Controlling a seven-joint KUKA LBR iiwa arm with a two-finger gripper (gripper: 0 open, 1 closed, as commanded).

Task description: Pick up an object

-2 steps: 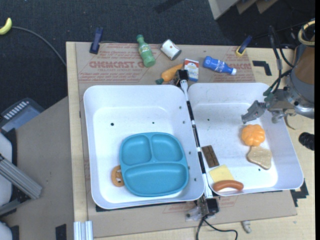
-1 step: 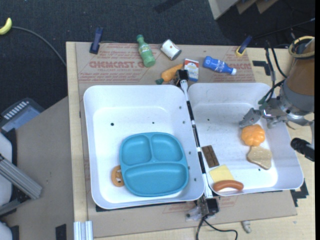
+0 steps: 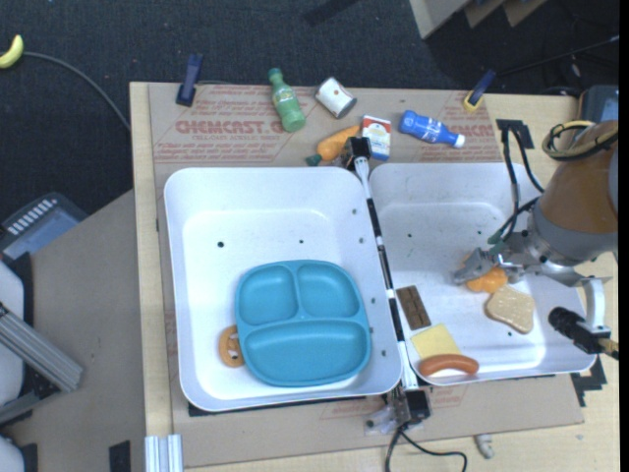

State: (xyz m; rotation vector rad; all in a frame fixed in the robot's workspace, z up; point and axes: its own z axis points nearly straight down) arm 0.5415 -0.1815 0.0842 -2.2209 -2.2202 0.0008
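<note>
Within the right bin (image 3: 432, 190), the gripper (image 3: 479, 267) hangs spread just above-left of an orange piece (image 3: 487, 282), touching it.

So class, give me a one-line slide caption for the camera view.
Gripper reaching toward an orange piece in the right bin; blue divided plate in the left bin.

A small orange object (image 3: 487, 282) lies in the right bin (image 3: 432, 214), just beside the toast slice (image 3: 510, 310).
</note>
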